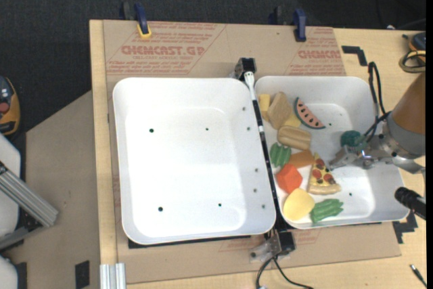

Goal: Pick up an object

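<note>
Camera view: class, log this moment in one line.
arm: over right white bin | gripper: beside pizza-slice toy | held: nothing seen | left white bin: untouched

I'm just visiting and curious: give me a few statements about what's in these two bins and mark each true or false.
1. All the toy food lies in the right bin. True.
2. The watermelon slice lies in the left bin. False: it lies near the top of the right bin.
3. The pizza slice lies close to the end effector. True.
4. The green leafy piece lies at the far end of its bin. False: it lies at the near edge, beside the yellow piece.
5. The arm reaches into the left bin. False: it reaches into the right bin.
</note>
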### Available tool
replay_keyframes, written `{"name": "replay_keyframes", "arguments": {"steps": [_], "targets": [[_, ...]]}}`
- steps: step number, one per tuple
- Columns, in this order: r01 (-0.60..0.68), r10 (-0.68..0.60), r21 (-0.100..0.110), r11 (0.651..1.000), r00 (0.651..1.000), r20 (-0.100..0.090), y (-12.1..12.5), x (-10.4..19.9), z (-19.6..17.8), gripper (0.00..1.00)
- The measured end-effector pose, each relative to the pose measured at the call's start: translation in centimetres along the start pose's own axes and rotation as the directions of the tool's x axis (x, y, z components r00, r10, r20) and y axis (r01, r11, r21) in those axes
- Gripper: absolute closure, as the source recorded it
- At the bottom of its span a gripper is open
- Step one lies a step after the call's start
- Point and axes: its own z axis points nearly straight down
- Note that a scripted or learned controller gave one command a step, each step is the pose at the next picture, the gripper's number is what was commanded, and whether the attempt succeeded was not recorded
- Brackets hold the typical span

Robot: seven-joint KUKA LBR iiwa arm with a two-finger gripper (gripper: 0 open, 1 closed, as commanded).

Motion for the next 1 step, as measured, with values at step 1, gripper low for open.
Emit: {"name": "replay_keyframes", "arguments": {"steps": [1], "targets": [[0.001,0.0,-0.007,1.0,1.0,0.011,8.79,2.17,-0.11,0.0]]}}
